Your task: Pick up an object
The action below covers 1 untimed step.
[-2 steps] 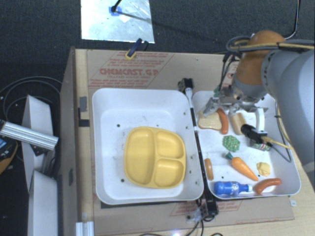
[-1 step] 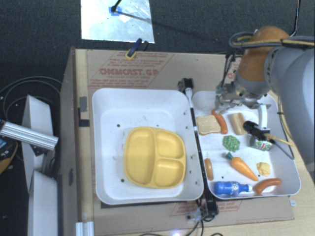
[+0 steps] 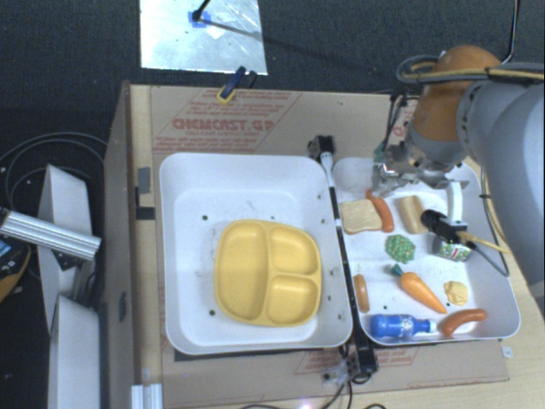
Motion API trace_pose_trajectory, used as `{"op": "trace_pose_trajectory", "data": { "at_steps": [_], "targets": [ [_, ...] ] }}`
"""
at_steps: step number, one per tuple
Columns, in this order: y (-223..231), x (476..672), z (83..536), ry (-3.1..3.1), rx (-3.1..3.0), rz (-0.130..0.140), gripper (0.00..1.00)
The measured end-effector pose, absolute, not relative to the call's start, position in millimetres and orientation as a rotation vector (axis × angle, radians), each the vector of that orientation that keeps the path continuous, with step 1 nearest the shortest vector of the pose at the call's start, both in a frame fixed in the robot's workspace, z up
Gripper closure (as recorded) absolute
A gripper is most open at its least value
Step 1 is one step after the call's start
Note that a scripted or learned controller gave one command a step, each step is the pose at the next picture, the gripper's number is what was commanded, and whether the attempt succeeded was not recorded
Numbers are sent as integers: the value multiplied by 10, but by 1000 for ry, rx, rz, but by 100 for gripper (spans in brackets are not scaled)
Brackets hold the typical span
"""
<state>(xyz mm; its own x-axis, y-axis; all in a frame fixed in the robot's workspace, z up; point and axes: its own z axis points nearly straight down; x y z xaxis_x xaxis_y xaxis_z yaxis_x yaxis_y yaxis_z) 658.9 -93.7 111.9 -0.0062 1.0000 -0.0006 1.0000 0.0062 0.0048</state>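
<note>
Sausage (image 3: 381,212) at six o'clock from my gripper (image 3: 393,175): light, smooth, slippery; I'd pinch mid-length. Whether I'm gripping anything, I cannot tell.

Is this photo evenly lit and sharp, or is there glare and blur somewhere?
Camera view: light falls evenly on both bins, with soft, short shadows under the carrot and bottle. The shiny sheet at the top gives bright glare. The yellow tray shows a mild sheen. The picture is slightly soft overall, and the arm at the right looks blurred.
</note>
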Motion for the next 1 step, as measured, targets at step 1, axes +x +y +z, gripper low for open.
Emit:
{"op": "trace_pose_trajectory", "data": {
  "at_steps": [1],
  "targets": [
    [-1265,6688,845,2220,2219,1,0]
  ]
}}
